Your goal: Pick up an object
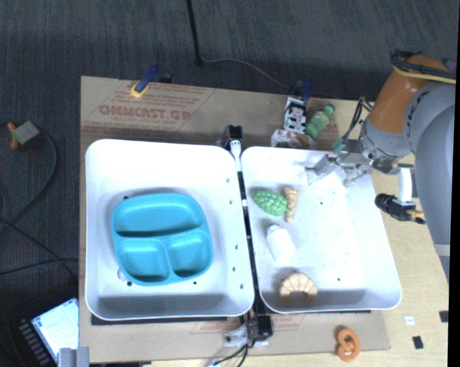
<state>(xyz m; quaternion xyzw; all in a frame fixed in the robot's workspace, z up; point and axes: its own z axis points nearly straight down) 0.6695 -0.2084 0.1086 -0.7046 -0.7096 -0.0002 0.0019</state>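
My pincer [337, 166] hovers over the right bin's [378, 259] far corner; I cannot tell its opening.

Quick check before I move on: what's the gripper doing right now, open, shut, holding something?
Gripper: over the far right part of the right bin, above bare floor; open or shut cannot be told, and nothing shows between its fingers.

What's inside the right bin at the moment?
In the right bin: green grapes, a tan piece touching them, a white cylinder, a croissant. Anything beneath them is covered.
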